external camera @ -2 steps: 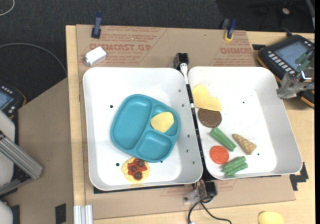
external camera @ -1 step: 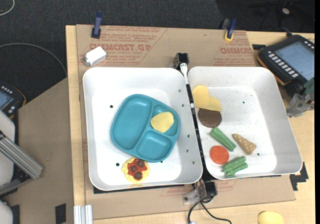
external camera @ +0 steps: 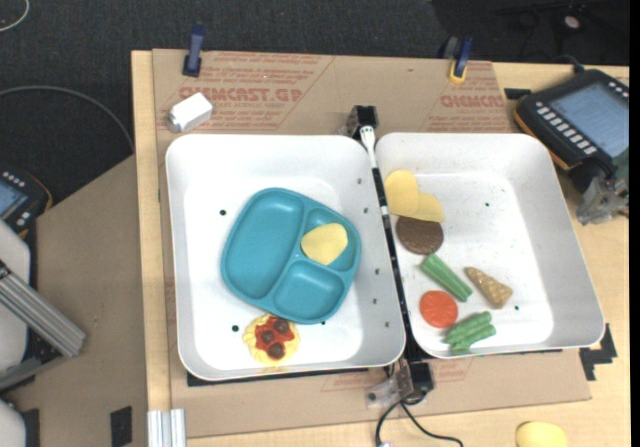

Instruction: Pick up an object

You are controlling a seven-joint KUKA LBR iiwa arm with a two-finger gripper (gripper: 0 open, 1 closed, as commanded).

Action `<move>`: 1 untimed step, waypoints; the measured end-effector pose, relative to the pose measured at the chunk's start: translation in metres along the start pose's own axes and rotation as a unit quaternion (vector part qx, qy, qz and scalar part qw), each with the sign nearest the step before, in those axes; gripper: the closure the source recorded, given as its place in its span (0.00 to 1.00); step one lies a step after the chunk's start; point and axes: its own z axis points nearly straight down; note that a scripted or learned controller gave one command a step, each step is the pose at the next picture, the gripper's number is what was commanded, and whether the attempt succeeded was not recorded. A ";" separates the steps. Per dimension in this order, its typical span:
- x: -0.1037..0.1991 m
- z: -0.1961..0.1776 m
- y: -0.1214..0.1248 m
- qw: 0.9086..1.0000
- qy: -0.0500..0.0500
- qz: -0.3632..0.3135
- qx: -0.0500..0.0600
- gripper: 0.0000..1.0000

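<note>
The left bin [external camera: 195, 235] holds a blue divided plate [external camera: 270, 255] with a pale yellow piece [external camera: 325, 243] in one of its sections. A small pizza toy [external camera: 270, 337] lies at the bin's front. In the right bin [external camera: 520, 185] lie a yellow piece [external camera: 410, 195], a brown round piece [external camera: 419, 233], a green stick [external camera: 445, 277], a tan cone [external camera: 489, 286], a red tomato [external camera: 438, 309] and a green bean pod [external camera: 469, 331].
A white block [external camera: 190, 112] sits on the cardboard behind the left bin. Two clamps [external camera: 193, 50] [external camera: 459, 59] hold the board's far edge. A tablet-like pendant [external camera: 580, 120] lies at the right. A yellow object [external camera: 540, 434] rests at the front right.
</note>
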 end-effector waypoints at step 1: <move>0.043 -0.108 0.005 1.000 0.000 -0.003 -0.005 1.00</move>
